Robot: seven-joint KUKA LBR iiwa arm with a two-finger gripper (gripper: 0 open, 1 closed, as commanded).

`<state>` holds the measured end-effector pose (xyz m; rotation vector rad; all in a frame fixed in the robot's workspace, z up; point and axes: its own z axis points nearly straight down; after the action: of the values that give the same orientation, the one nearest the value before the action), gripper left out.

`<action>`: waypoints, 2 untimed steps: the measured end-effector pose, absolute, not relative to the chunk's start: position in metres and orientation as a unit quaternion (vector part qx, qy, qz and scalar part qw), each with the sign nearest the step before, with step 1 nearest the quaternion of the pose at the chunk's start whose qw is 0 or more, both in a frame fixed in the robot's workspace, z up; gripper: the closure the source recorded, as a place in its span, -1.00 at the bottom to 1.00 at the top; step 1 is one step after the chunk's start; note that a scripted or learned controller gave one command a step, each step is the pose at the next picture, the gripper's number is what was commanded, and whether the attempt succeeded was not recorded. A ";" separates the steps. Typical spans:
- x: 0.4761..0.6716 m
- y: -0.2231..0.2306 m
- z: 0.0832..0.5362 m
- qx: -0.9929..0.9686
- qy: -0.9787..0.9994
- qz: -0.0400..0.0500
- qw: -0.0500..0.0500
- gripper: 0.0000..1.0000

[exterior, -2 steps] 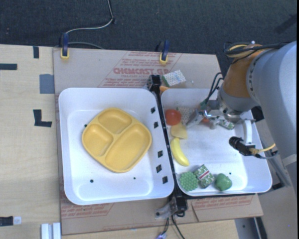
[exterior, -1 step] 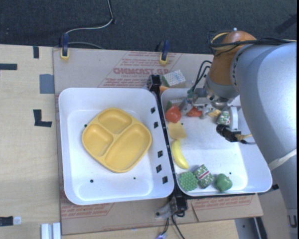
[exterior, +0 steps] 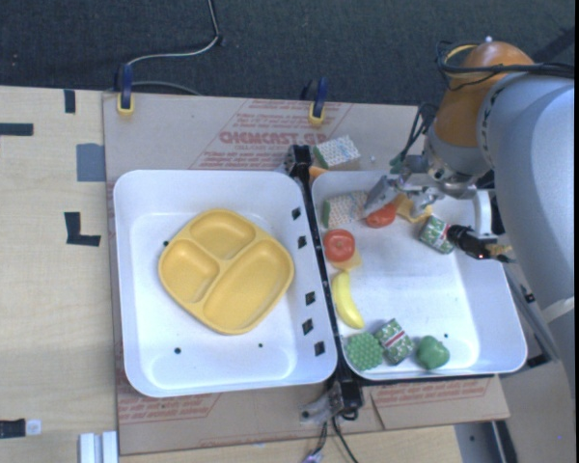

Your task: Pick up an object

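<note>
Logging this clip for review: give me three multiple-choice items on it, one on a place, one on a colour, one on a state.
1. Where does the banana lie?
A. left bin
B. right bin
C. on the cardboard

2. What colour is the divided plate?
A. yellow
B. blue
C. white

3. How does the plate sit?
A. stacked on the tomato
B. flat in the left bin, with its hollows up
C. leaning on the arm

Key: 1 B, it lies in the right bin below the tomato. 2 A, it is plainly yellow. 3 B, its three hollows face up in the left bin.
</note>
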<state>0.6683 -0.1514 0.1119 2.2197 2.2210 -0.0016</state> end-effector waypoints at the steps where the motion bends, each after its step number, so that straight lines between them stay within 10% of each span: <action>1: 0.594 -0.136 0.127 0.707 0.707 -0.001 0.000 -1.00; 2: 0.664 -0.107 0.109 0.707 0.707 -0.011 -0.005 -1.00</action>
<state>0.6641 -0.1069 0.1088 2.2286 2.2292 -0.0335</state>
